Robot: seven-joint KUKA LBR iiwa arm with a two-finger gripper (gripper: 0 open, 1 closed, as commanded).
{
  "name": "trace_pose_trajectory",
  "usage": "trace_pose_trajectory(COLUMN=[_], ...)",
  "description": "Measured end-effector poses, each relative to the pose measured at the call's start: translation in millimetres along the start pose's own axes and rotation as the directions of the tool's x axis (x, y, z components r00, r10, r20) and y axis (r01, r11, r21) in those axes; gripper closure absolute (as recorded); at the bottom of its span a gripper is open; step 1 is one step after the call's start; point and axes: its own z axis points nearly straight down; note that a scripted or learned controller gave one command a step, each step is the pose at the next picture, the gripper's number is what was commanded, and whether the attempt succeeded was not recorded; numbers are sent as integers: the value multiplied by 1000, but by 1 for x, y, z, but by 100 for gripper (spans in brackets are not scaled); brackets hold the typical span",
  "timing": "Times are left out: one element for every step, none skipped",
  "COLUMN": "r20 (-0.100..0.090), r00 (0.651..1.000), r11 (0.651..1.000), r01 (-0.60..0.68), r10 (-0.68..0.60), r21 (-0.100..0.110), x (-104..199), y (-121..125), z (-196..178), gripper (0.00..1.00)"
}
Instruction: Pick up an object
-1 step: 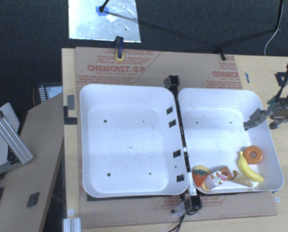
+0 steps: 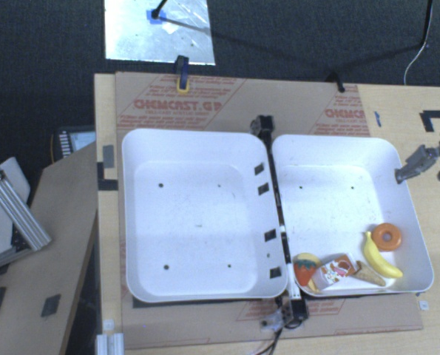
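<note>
Several small objects lie in the front right corner of the right bin (image 2: 330, 176): an orange ring (image 2: 386, 236), a yellow banana (image 2: 379, 258), a white and red packet (image 2: 334, 270), a red-orange round fruit (image 2: 306, 269) and a brown wedge (image 2: 370, 276). My gripper (image 2: 424, 174) hangs over the bin's right rim, well behind these objects and partly cut off by the view's edge. Its fingers stand apart with nothing between them.
The left bin (image 2: 194, 150) sits beside the right one, with a black clip strip (image 2: 275, 213) along the shared edge. A yellow clamp (image 2: 183, 76) and a shiny metal sheet (image 2: 159, 19) lie at the back. An aluminium frame (image 2: 9, 205) stands at the left.
</note>
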Motion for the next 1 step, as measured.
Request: trace_pose_trajectory(r20=[-2], r00=[1000], r11=[1000], r01=[2], r10=[-2], r21=[3], x=[32], y=[1], z=[-77], gripper=[0])
